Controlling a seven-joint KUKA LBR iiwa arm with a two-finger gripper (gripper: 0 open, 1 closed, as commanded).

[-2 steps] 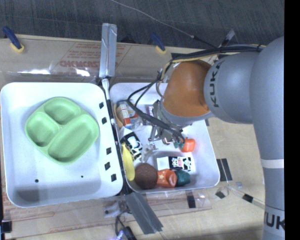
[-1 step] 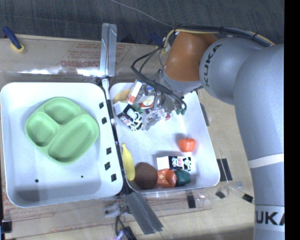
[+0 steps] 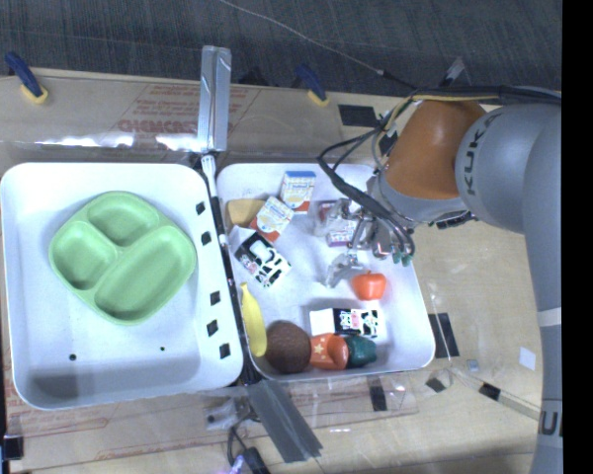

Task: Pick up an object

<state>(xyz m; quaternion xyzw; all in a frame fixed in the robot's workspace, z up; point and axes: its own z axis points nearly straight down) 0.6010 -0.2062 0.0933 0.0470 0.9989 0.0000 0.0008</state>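
The gripper hangs low inside the right bin, just above and left of an orange tomato-like toy; I cannot tell how it is set. Nearby lie a black-and-white cow-print carton, a yellow banana and a brown coconut. The left bin holds a green divided plate.

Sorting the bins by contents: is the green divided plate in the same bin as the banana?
No, the green divided plate lies in the left bin, while the banana lies in the right bin.
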